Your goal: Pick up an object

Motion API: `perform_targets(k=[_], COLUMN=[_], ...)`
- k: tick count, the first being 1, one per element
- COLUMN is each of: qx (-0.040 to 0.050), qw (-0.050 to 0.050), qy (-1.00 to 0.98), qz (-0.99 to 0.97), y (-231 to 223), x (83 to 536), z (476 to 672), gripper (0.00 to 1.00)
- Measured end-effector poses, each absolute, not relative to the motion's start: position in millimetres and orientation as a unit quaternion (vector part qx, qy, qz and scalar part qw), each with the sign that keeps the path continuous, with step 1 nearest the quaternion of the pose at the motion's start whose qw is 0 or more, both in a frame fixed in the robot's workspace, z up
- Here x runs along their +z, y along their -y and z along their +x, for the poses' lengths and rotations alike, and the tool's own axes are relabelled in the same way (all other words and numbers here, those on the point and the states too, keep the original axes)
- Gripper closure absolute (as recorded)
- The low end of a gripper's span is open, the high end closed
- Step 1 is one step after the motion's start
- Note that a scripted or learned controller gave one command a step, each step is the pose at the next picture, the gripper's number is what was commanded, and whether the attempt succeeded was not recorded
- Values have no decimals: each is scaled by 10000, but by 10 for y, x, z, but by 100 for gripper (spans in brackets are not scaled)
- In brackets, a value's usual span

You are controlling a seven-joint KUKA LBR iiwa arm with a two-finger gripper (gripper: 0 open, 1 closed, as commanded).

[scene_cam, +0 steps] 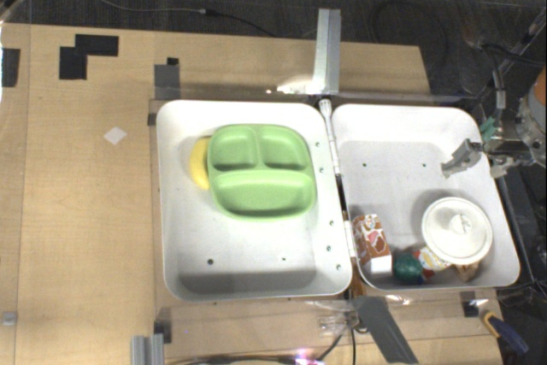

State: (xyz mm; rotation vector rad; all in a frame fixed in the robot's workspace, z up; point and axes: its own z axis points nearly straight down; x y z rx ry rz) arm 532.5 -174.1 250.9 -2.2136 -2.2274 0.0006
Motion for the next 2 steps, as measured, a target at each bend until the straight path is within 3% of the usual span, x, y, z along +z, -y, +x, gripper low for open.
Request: perform_targets(k=[1,2], qx=[3,2], qw=[4,5], qy=[7069,7070], qz=[-7073,-7072], y=[2057,2055], x=[2340,2341], z=[4959,4961], gripper=[0,0])
